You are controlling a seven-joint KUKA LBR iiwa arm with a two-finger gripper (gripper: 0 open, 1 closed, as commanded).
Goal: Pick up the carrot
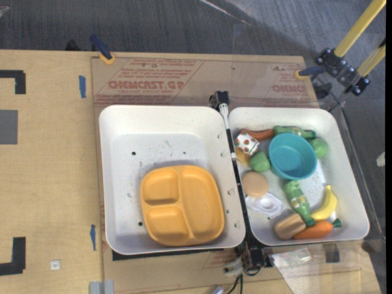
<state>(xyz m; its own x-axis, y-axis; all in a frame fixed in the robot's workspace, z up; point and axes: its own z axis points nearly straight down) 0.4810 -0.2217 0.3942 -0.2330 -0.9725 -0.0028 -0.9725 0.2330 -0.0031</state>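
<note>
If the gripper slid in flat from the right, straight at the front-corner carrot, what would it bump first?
Probably the right bin's wall, just beside the carrot. Above that rim, likely the carrot's green end first, with the banana close alongside. Height is hard to judge.

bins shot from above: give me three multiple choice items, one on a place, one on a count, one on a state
1. Where does the carrot lie?
A. right bin, near corner
B. left bin
C. on the bench

2. How many compartments has the yellow tray?
A. two
B. three
C. five

3. How does the blue bowl stand?
A. upside down
B. on its side
C. upright, mouth up

Answers: 1 A, it lies by the banana in the right bin. 2 B, three hollows show. 3 C, its inside shows.
</note>
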